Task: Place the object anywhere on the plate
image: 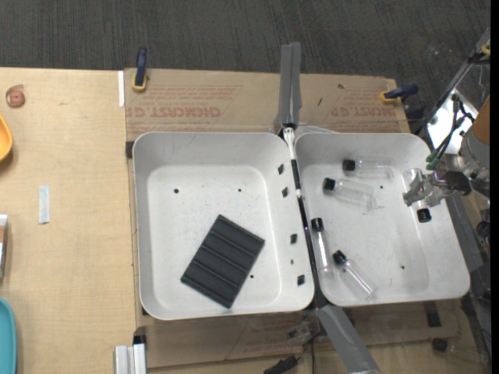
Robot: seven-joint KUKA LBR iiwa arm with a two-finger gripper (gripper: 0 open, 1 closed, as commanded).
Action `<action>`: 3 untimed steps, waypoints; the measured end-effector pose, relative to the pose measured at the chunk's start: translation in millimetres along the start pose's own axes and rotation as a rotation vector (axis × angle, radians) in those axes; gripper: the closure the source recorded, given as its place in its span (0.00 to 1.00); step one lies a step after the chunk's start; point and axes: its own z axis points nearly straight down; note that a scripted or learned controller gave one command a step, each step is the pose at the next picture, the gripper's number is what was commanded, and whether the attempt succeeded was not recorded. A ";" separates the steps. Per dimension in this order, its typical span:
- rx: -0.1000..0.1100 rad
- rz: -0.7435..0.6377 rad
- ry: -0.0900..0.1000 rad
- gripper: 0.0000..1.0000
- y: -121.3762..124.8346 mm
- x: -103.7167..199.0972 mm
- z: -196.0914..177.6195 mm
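Both bins [156, 232] look like smooth white plastic, slight sheen. Ribbed slab [224, 260] in the left one: matt dark grey, plastic or rubber. Vials [352, 273] on the right: clear glossy plastic or glass, black caps. Bench top [70, 170] is pale matt wood. Gripper [419, 193] is shiny bare metal.

**Ribbed plate and clear vials in the two bins**

A dark ribbed rectangular plate [224, 260] lay flat and skewed near the left bin's [156, 150] front edge. Several clear black-capped vials [352, 273] lay scattered on their sides across the right bin [444, 283].
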 end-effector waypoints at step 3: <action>-0.002 -0.300 0.000 1.00 74.0 191.5 -91.2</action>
